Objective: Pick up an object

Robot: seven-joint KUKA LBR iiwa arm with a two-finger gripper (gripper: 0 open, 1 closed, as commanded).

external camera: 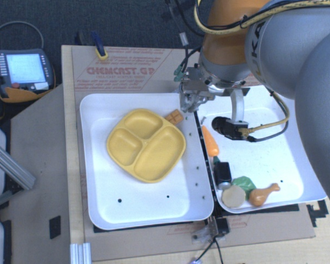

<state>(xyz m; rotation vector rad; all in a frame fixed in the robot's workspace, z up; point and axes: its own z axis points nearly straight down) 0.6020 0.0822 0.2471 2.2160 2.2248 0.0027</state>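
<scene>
Yellow divided plate (146,144) in left bin (93,164), carrot (210,141), drumstick (263,193) in right bin (294,172)

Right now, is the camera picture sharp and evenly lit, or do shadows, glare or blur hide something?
Camera view: lighting is soft and even, without strong glare on the white bins; the yellow divided plate and the carrot look sharp; the big grey arm close to the lens is slightly soft; the gripper is dark and cluttered, so its details are hard to read.

Yellow divided plate (147,144) in left bin (93,164), end effector (188,104) above — carrot (210,141) right bin (291,164)
</scene>
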